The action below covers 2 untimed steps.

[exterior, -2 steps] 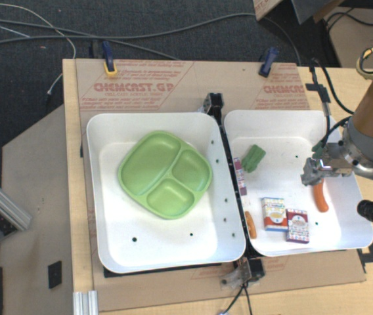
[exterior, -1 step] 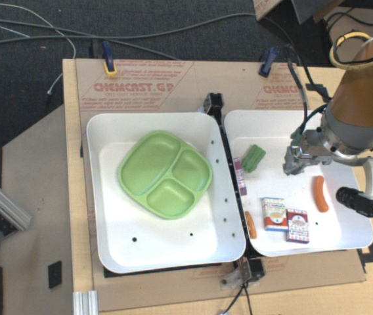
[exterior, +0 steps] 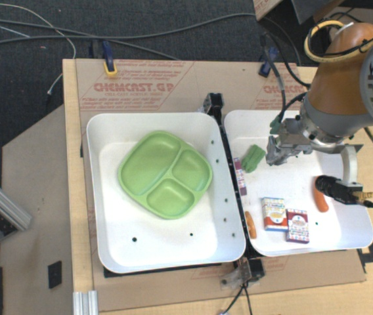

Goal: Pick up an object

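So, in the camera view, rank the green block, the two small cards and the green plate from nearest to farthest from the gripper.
1. green block, right bin, just left of the gripper.
2. two small cards, right bin, toward the front.
3. green plate, left bin.

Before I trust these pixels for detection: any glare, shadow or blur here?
Camera view: even lighting, the left bin white floor bright but not blown out; soft shadow under the green plate; the gripper area is dark and slightly soft; small box labels unreadable.

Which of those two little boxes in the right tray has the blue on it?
The left box of the pair: its lower half is blue under an orange top. The red box beside it is red and white.
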Motion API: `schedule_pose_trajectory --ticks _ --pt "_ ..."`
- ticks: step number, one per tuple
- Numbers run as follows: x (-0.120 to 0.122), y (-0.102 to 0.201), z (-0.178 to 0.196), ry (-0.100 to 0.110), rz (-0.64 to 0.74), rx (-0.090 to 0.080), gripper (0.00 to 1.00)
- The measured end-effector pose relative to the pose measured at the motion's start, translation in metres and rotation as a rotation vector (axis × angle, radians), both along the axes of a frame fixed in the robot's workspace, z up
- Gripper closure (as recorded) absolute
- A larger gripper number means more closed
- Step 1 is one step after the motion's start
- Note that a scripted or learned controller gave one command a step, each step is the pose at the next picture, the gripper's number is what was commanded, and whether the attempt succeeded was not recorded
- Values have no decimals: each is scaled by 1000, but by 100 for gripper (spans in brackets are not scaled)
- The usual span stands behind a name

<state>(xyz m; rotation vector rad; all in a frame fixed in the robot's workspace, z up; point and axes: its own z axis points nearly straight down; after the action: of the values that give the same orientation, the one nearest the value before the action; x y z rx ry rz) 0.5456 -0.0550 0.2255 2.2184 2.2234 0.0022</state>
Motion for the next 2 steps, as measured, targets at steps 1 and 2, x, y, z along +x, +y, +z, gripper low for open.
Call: schedule_pose_trajectory --ticks 1,2 --pt "29 44 10 -2 3 0 100" --pt "64 87 17 -3 2 0 100"
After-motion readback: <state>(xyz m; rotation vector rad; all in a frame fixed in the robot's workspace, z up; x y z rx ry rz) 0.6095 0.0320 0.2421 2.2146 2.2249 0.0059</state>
